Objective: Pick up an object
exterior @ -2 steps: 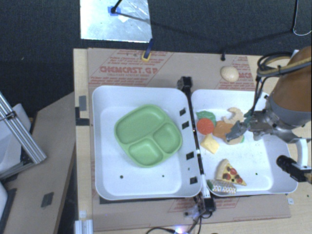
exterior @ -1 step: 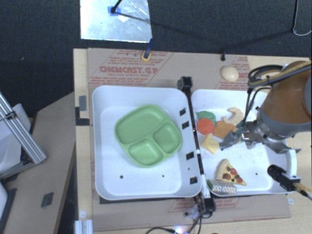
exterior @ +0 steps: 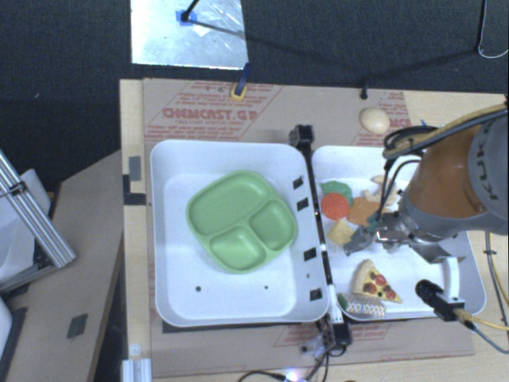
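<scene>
pincer (exterior: pixel 362 241) low in right bin (exterior: pixel 475 293), over yellow wedge (exterior: pixel 342 231); finger state cannot tell. wedge beside red piece (exterior: pixel 335 205). advice: centre on wedge, descend straight, avoid neighbouring pieces, close firmly.

Cardboard sheet (exterior: pixel 208 111) under bins: red print "CHEMCAST GP" (rest illegible).

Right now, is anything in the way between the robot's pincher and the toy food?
Nothing visible blocks it. The gripper hangs over the right bin, right beside the yellow cheese wedge, with the orange piece just behind and the pizza slice lying apart in front.
</scene>
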Robot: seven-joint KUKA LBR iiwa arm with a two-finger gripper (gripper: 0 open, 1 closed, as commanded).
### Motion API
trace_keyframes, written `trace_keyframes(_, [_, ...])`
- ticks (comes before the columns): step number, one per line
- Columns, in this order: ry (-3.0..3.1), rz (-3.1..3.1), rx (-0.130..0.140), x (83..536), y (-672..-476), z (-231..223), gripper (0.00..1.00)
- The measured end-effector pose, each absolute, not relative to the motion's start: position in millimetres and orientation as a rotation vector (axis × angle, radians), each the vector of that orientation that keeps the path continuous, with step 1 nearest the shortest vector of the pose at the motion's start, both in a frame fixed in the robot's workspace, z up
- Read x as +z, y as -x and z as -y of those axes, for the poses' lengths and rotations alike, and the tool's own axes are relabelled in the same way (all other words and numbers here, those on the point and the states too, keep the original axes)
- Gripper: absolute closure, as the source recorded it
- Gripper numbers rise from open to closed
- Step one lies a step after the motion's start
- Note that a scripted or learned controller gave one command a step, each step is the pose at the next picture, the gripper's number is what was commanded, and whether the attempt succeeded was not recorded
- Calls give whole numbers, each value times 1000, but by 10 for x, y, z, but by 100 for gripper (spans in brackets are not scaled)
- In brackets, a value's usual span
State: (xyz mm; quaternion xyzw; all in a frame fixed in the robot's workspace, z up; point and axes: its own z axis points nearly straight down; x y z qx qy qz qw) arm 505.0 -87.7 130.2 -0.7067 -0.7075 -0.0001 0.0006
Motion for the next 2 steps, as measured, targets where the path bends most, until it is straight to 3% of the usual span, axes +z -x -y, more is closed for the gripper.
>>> trace_keyframes(1, [2220,2221,1,820,-5051,874,0])
trace_keyframes(2, [2223,2223,-3,947,-5063,877,100])
